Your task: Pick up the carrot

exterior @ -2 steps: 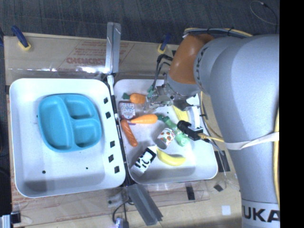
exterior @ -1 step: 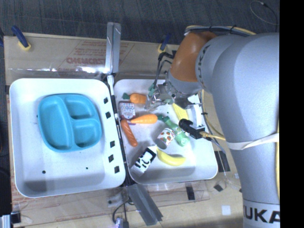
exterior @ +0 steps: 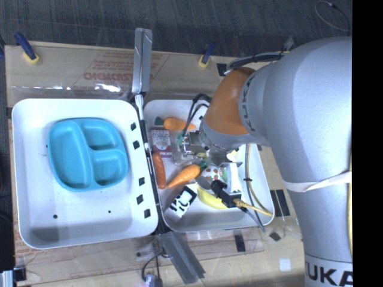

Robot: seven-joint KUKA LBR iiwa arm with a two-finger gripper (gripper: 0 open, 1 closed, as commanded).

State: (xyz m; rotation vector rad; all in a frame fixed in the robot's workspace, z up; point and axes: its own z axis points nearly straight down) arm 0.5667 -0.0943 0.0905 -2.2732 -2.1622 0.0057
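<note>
Our grey arm [exterior: 299, 112] looms over the right white bin [exterior: 263, 211], its gripper [exterior: 192, 149], grip state unclear, just above the tapered orange carrot [exterior: 184, 176].

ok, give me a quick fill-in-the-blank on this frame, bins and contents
1. The blue plastic divided tray lies in the ____ white bin.
2. The orange tapered carrot lies in the ____ white bin.
3. The yellow curved banana lies nearer the bin's ____ edge than the carrot.

Missing: left; right; bottom
</note>
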